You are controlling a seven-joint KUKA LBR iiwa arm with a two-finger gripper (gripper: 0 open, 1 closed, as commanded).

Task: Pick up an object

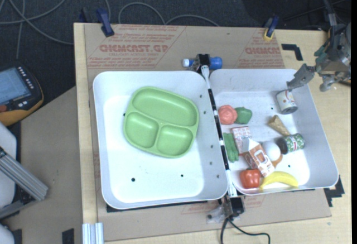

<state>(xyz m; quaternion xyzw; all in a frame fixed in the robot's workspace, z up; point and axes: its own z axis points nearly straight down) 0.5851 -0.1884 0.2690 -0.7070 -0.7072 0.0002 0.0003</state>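
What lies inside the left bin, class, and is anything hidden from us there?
Inside the left bin lies one green divided plate with three compartments, each bare. Around it the white floor shows a few small dark dots. Whatever lies beneath the plate is covered and cannot be seen.

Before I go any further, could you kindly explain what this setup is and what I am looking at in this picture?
This is one camera fixed above a bench, looking down at a slant. Two shallow white bins sit side by side. The left bin holds a green divided plate. The right bin holds small toy groceries: a banana, a tomato, a small can, a green bottle and others. The robot arm reaches in from the right; its pincer is at the right bin's far corner, just above the can. I cannot see anything held in it.
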